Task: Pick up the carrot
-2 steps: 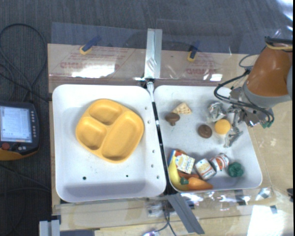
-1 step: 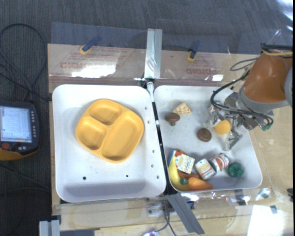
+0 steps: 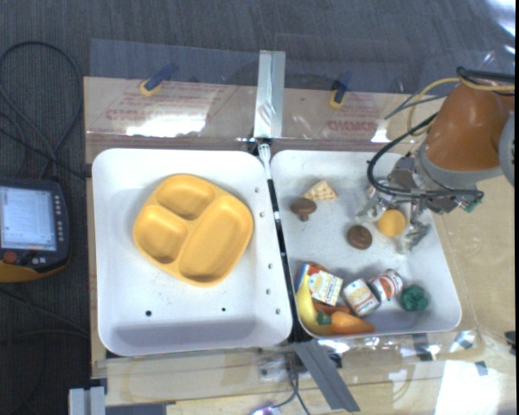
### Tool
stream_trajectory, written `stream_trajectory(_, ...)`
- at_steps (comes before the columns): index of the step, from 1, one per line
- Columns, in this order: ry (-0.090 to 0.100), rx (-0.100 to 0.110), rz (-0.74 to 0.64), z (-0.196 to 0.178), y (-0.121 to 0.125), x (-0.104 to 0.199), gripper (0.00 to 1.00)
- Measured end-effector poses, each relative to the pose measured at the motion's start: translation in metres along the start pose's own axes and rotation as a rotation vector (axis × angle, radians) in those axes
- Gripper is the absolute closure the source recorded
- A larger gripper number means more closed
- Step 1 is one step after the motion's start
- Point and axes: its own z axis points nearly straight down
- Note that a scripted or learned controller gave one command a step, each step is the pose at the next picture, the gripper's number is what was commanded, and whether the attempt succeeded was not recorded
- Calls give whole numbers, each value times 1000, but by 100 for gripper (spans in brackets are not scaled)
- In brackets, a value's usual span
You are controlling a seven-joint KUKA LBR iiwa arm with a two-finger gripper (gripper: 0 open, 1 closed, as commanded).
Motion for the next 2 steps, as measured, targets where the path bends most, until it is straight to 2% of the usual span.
stream_trajectory(1, -7, 6, 2, -13, -2, -3, 100)
stream_trajectory(2, -7, 4, 2, -12, -1, -3, 0)
